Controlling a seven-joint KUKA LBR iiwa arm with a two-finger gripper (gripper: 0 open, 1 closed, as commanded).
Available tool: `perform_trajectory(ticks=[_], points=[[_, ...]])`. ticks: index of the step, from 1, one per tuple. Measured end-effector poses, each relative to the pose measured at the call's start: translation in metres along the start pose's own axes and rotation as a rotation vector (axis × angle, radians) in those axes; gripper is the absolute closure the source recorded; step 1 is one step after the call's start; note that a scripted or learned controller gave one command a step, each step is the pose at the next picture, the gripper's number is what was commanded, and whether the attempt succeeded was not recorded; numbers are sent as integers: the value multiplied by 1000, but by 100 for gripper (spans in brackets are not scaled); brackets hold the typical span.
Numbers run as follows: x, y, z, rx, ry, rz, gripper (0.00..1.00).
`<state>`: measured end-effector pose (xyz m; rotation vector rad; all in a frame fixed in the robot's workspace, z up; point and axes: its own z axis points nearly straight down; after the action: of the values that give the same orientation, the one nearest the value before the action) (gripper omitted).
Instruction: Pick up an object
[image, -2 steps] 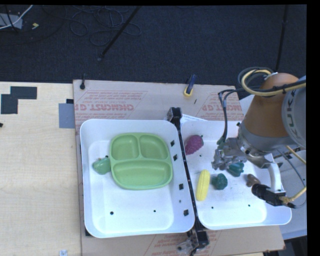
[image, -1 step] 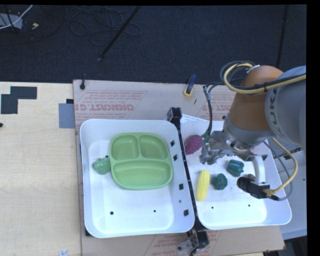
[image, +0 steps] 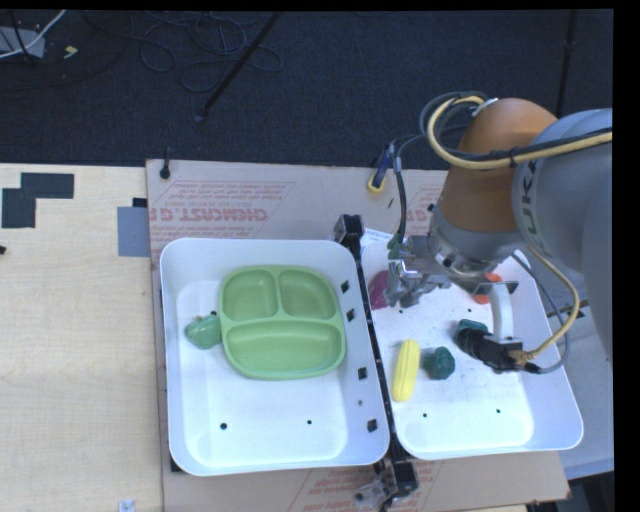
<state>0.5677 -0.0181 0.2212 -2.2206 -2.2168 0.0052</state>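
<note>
**Desk:** Where is the hand (image: 405, 287) sitting, and what's closest to it?

**Me:** I have it low over the far part of the right bin (image: 500, 425), near that bin's left wall. The closest thing is a pink piece (image: 380, 291), just beside the hand on the view's left and tucked up against the wall. I'd make that my target.

**Desk:** Wide or narrow?

**Me:** I cannot tell. The wrist and its cabling hide that from above, and I see nothing held in it.

**Desk:** How does the pink piece lie?

**Me:** It's partly hidden by the hand, so I can't call its long axis. In my judgement the move is a short shift toward the wall, then down. The wall is the snag, as there is little room on that side.

**Desk:** Any alternatives?

**Me:** There's a corn (image: 405, 370) nearer the front edge, straight toward me from the hand. Its long axis runs roughly front to back, so I'd close across its width. A dark green lump (image: 438, 363) sits just beside it on the right, apart from it.

**Desk:** And the other bin?

**Me:** The left bin (image: 260, 430) holds a green plate (image: 282, 322) with a small green piece (image: 203, 331) touching its left rim. Both are well apart from the hand.
</note>
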Motion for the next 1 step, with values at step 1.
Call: perform_trajectory(ticks=[1], points=[[22,16,-3,-2,-1,-1,100]])
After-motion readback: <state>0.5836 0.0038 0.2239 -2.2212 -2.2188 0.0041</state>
